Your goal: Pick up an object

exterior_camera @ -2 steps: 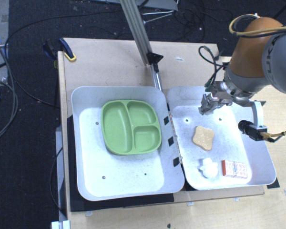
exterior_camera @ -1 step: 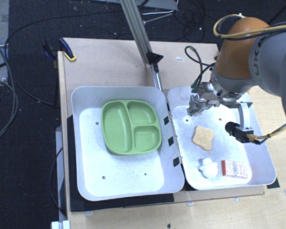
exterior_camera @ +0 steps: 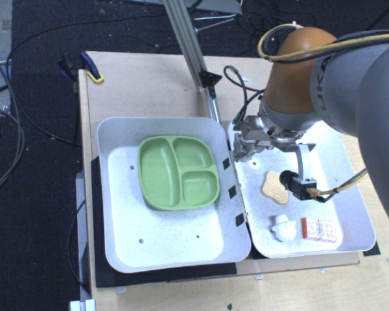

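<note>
A: We start with the arm (exterior_camera: 324, 83), grey with its orange band, reaching across the right-hand bin (exterior_camera: 356, 232) from the right. To the gripper's left lies the left-hand bin (exterior_camera: 117, 232), and in it the green divided plate (exterior_camera: 179, 172).

B: And the gripper (exterior_camera: 243, 149) itself? We see it low at the right bin's near-left corner, but we cannot tell how it is set, nor anything held in it.

A: So we judge the step to be the approach: nothing is picked yet. The candidates sit below and to the right of the gripper: a tan toast-shaped piece (exterior_camera: 274, 188) nearest, then a red and white packet (exterior_camera: 319, 229), then a small white object (exterior_camera: 284, 228) beside that packet.

B: Next we would centre over the toast piece and descend.
</note>
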Available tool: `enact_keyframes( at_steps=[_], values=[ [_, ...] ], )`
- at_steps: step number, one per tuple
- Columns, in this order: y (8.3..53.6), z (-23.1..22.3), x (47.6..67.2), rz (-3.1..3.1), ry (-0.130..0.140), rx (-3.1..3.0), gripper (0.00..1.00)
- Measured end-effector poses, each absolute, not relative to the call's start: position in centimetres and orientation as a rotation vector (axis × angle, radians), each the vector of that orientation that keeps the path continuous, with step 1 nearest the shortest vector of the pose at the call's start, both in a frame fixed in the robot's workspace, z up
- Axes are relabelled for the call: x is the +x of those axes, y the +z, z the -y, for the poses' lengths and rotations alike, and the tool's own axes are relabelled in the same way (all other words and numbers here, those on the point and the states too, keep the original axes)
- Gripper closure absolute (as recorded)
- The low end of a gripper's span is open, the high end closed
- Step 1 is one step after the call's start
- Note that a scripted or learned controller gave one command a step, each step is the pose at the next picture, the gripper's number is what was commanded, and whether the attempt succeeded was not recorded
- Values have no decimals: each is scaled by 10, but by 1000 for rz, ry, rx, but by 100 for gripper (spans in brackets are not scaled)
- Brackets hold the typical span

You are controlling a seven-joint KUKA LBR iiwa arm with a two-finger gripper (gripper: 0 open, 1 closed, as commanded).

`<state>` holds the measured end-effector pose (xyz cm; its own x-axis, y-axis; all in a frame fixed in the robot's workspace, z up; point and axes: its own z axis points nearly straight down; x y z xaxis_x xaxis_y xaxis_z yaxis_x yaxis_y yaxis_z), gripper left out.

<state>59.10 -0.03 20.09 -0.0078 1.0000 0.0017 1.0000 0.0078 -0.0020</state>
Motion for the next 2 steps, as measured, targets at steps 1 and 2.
enact_keyframes(
  at_steps=[1, 2],
  values=[
    [214, -43, 578, 2228, -1, -2212, 100],
    [230, -91, 565, 2230, -2, -2212, 100]
  ],
)
